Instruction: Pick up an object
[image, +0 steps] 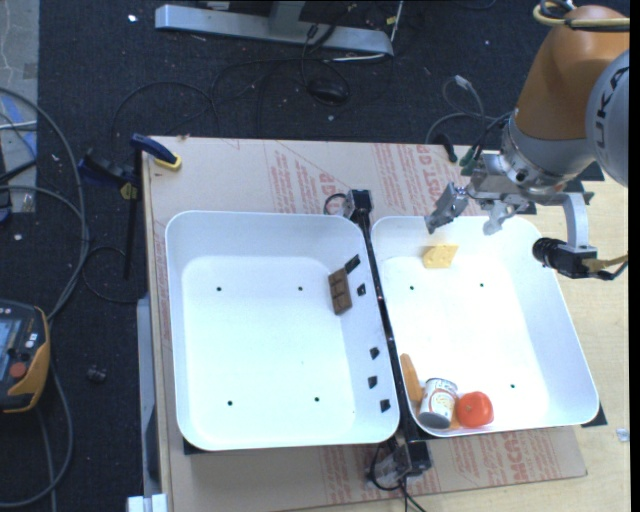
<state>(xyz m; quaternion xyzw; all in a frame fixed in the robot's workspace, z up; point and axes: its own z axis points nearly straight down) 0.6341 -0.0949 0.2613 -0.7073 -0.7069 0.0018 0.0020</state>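
- Pale yellow wedge-shaped block (440, 257): lies flat near the right bin's far wall.
- Small metal can (437, 401), on its side; red round tomato (474, 409) beside it; orange carrot stick (410, 376): near corner.
- Brown chocolate bar (341, 292): left bin.

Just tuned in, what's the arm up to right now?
The gripper hangs open over the far edge of the right bin, just above the yellow block, with nothing between its fingers. A can, a tomato and a carrot sit in that bin's near corner. A brown piece lies in the left bin.
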